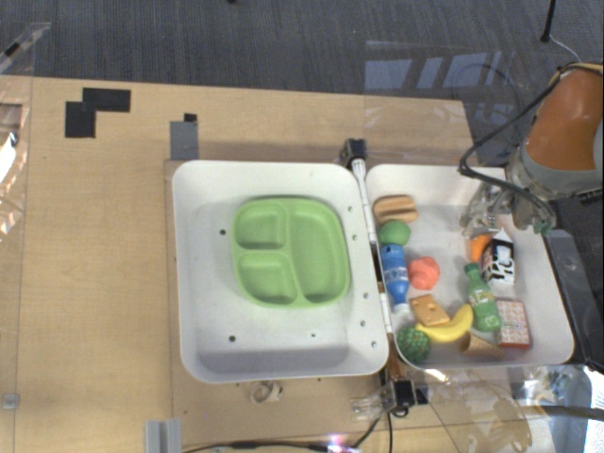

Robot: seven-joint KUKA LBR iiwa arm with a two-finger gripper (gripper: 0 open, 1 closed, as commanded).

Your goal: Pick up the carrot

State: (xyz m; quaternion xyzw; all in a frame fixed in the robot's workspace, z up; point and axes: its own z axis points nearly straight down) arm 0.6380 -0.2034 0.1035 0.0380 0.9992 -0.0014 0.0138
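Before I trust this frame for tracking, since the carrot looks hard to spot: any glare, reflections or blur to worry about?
Camera view: bluish reflections on a clear panel above the right bin; glare along the left edge; the pincer looks soft and cluttered, half masking the orange carrot; the green tray is evenly lit and sharp.

- On the desk we see two white bins side by side.
- The left bin carries a green divided tray.
- In the right bin we find a bun, a green ball, a blue bottle, an orange-red ball, a banana, a broccoli, a green bottle, a black-and-white carton and a pink box.
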